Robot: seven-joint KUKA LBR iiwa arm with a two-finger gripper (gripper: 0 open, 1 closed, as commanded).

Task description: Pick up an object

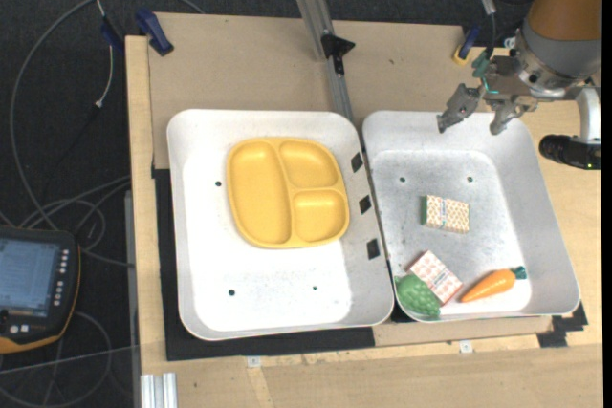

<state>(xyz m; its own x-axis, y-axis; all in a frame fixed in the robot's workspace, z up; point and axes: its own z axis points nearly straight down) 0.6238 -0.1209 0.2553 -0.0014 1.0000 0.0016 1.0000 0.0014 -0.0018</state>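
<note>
Right bin (541,205) carries four loose items. Nearest the tool is a small patterned box (446,213), lying flat near the bin's middle, its long side running roughly left-right across the view. Further toward the near rim sit three more, clustered: a second patterned box (435,275) turned on a diagonal, a green vegetable-like piece (417,295) touching it at the near-left corner of the bin, and a toy carrot (491,285) just beside them, long axis tilted, leafy end pointing up and right toward the bin's right wall. Gripper (476,115) hangs over the far rim of the same bin, fingers spread apart with nothing between them. So every candidate lies toward the viewer from the tool, and slightly left of it; the first box is the shortest reach, well apart from the cluster and with clear floor on all sides. Judgement: a move toward the viewer and down would meet that box first, and the fingers would likely want to close across its short side. Left bin (191,205) holds a yellow divided tray (287,191), which lies across the divider from the arm.
</note>
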